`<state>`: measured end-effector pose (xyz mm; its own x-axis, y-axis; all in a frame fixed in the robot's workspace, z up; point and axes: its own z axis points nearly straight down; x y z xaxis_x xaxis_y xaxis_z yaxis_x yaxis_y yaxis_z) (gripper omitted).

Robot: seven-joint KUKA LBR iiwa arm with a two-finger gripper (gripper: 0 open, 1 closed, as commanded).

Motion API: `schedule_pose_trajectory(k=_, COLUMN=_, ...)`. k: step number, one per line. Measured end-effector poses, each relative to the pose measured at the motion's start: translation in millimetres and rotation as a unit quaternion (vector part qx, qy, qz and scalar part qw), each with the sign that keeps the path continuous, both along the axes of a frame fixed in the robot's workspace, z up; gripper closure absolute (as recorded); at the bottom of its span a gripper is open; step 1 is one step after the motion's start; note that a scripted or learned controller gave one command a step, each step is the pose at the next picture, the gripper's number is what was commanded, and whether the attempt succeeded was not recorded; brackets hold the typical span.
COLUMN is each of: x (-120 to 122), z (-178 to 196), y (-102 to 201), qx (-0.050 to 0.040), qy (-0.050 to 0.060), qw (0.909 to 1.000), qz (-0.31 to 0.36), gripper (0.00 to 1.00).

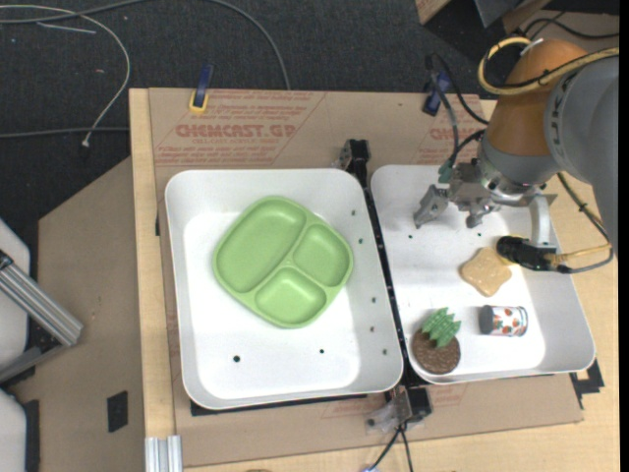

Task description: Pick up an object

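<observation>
The small potted plant sits just below the toast slice, above which the gripper hovers spread wide and empty, seemingly poised to descend.

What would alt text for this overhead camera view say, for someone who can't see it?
A grey and orange robot arm holds its pincer over the right white bin, which contains a toast slice, a small can and a potted plant toy. The left white bin holds a green divided plate.
</observation>
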<state>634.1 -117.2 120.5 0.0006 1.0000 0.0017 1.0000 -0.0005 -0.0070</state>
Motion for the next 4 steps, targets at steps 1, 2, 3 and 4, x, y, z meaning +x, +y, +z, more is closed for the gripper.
schedule_pose_trajectory(k=1, x=-0.3, z=-37.4, y=0.8, qx=-0.0001, qy=-0.001, qw=1.0, qz=0.0, gripper=0.0)
schedule_pose_trajectory(k=2, x=1.1, z=-23.8, y=0.9, qx=-0.0001, qy=-0.003, qw=1.0, qz=0.0, gripper=1.0)
schedule_pose_trajectory(k=3, x=4.0, z=20.7, y=4.5, qx=-0.0011, qy=-0.006, qw=1.0, qz=0.001, gripper=1.0)
schedule_pose_trajectory(k=4, x=14.9, z=73.0, y=8.6, qx=-0.0013, qy=-0.007, qw=1.0, qz=0.001, gripper=1.0)
